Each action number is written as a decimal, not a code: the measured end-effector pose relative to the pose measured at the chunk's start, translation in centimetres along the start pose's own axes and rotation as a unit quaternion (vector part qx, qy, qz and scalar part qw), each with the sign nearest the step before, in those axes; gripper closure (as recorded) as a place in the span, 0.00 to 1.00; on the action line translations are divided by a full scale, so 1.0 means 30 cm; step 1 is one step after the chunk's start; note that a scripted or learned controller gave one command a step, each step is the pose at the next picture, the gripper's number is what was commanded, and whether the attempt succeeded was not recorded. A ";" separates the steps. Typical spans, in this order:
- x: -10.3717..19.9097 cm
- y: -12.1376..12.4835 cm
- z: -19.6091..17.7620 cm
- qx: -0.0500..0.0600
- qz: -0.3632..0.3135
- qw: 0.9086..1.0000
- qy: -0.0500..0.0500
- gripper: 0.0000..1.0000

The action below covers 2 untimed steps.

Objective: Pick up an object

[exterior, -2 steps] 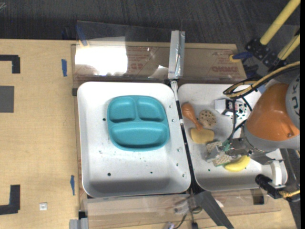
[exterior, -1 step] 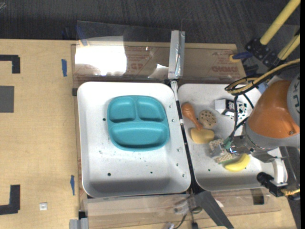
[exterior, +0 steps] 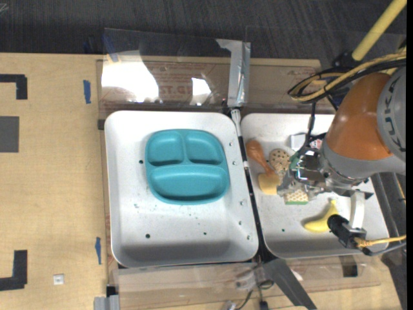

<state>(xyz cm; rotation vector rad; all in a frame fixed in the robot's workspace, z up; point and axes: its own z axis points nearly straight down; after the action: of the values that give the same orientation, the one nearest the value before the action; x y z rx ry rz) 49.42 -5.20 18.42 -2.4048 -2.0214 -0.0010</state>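
Objects to pick: a small heap of toy food in the right bin (exterior: 277, 237); orange carrot-like piece (exterior: 257, 154), round tan waffle-like piece (exterior: 279, 158), yellow chunk (exterior: 268, 184), pale green-edged cracker-like piece (exterior: 296, 198), yellow banana (exterior: 319, 221)
Landmark: the right bin; all places below are read against it
Claw (exterior: 298, 176): low over the bin's middle, at the heap's right edge, just above the cracker-like piece; its state cannot be told from this slant; nothing is seen pinched in it
Arm (exterior: 361, 131): reaches in across the bin's right side; orange band over the far right corner
Banana: near the bin's front wall, apart from the heap, beside a black part of the wrist
Left bin (exterior: 122, 186): just left of the landmark, walls touching; holds a teal divided plate (exterior: 187, 165)
Desk (exterior: 45, 173): cardboard-covered, further left
Step in hand, as a judgement: settling onto one piece
Doing it well: centre over a single piece, probably the cracker or yellow chunk; avoid straddling two; descend straight; close only once low enough; lift slowly and check
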 end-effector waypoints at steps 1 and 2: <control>0.058 -0.052 -0.381 -0.002 0.033 0.999 0.001 1.00; 0.008 -0.048 -0.682 -0.001 -0.081 0.997 -0.001 1.00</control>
<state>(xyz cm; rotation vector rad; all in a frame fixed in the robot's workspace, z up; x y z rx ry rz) 48.03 -4.72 38.87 -2.2353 -2.2105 -0.0002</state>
